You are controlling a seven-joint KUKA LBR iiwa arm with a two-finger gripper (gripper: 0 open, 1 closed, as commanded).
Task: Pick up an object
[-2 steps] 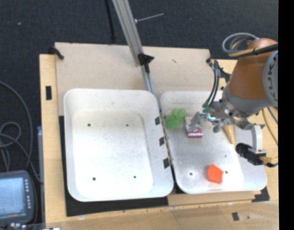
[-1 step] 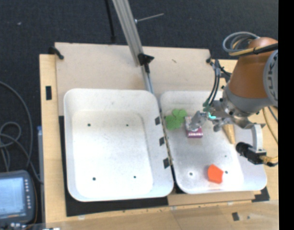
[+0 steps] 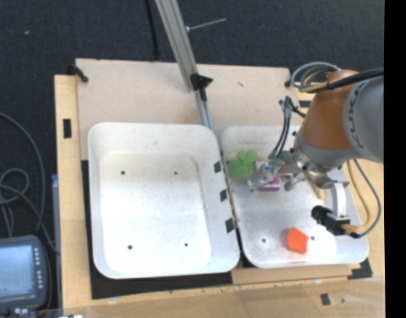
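Claw (image 3: 265,177) low in right bin (image 3: 255,257) at purple object (image 3: 271,185); finger state indiscernible, lift outstanding, orange block (image 3: 296,240) untouched.

You have one camera, fixed above the bench (image 3: 156,85) and looking down at a slant. It sits far enough back that you see both bins, the left bin (image 3: 156,201) and the right bin (image 3: 282,244), plus dark floor around the bench. The arm (image 3: 335,121) enters from your right side of the view.
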